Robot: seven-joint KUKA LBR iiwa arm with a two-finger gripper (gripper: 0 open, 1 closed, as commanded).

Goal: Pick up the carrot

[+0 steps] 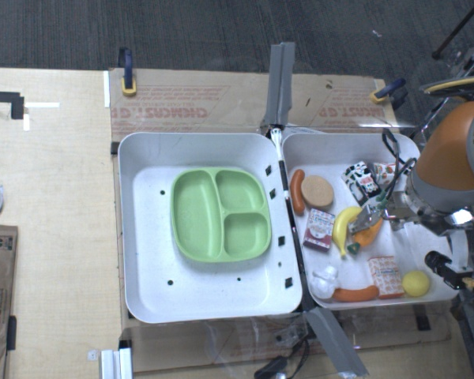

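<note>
The arm reaches in from the right over the right-hand bin (426, 297), and its gripper (377, 218) sits low among the food items there. The carrot (366, 235), a short orange piece, lies right at the gripper's tip, just beside the banana (345, 229) and seemingly touching it. Whether the carrot is between the fingers cannot be told: the fingertips merge with clutter at this size, and how far apart they stand is not clear either. As a judgement, the approach looks done and the grasp is either under way or about to be made; the lift remains, since the carrot reads as low in the bin among its neighbours rather than raised clear.

Counted, there are two white bins on the tabletop (47, 133). The left-hand bin (138, 235) holds one green divided plate (221, 214) with three compartments. The right-hand bin holds one carrot, one banana, one lemon (416, 283), one round brown cookie-like disc (317, 191), two sausages — one upright near the divider (298, 192), one lying along the near wall (355, 294) — one black-and-white patterned item (363, 178), two small printed packets (319, 230) and (385, 275), and one small white object (325, 279) by the near sausage. Crowding around the carrot, chiefly the banana, is what may spoil the grip
</note>
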